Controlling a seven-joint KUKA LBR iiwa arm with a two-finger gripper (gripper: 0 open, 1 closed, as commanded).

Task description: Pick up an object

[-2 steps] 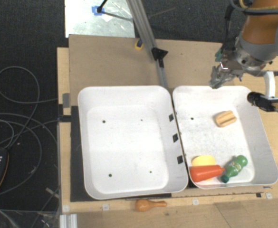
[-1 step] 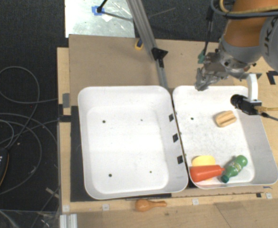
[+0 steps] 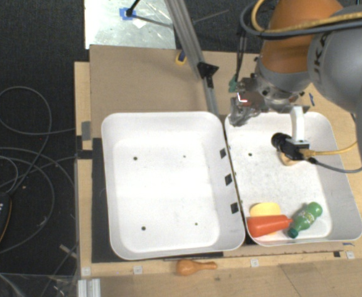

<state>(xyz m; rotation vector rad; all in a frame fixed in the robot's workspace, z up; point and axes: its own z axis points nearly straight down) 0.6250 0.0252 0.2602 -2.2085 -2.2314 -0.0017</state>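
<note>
The pincer (image 3: 239, 115) hangs over the far left corner of the right bin (image 3: 264, 172); whether it is open cannot be told. The carrot (image 3: 268, 225), bottle (image 3: 304, 219) and yellow piece (image 3: 264, 210) crowd the near edge. Recommended target: the bottle, which seems freest. Descend centred across its body, clear of the wall.

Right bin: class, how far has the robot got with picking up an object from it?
Done: nothing looks lifted; the orange carrot toy, green bottle and yellow piece lie at the right bin's near end. In hand: the tool hangs over its far corner beside the other bin, apart from them. Left: reaching one, gripping, lifting.
</note>
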